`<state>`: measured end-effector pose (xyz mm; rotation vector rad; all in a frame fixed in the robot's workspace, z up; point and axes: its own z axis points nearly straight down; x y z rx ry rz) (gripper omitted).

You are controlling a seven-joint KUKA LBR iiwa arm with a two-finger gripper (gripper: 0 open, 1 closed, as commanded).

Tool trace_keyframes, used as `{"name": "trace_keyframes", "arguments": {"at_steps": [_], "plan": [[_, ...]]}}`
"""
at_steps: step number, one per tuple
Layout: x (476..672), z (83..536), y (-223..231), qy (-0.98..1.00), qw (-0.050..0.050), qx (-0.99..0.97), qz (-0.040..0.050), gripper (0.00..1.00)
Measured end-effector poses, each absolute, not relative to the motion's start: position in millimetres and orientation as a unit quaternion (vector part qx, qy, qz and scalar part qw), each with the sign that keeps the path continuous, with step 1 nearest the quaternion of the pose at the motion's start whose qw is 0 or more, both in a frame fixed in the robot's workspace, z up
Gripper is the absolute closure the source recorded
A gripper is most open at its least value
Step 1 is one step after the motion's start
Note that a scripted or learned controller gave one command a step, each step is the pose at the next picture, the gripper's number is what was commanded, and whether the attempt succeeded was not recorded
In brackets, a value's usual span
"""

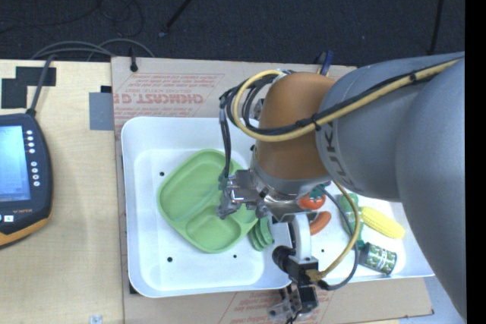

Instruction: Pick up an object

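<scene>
A light green divided plate lies in the left white bin. My gripper hangs low over the plate's right edge, under the orange wrist band; the wrist hides most of it. A small dark green ridged piece lies just right of the plate. In the right bin, partly under the arm, are a red tomato-like piece, an orange-red carrot-like piece, a yellow corn cob and a green can.
The arm covers most of the right bin. A teach pendant with a lit screen rests on the bench at the far left. Cardboard lies beneath the bins.
</scene>
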<state>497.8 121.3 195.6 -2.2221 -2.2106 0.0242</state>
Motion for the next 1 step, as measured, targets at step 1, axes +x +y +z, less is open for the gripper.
{"name": "trace_keyframes", "arguments": {"at_steps": [1], "plan": [[504.5, 266.5, 214.6, -0.711, 0.001, -0.704, -0.0024, 1.0]]}}
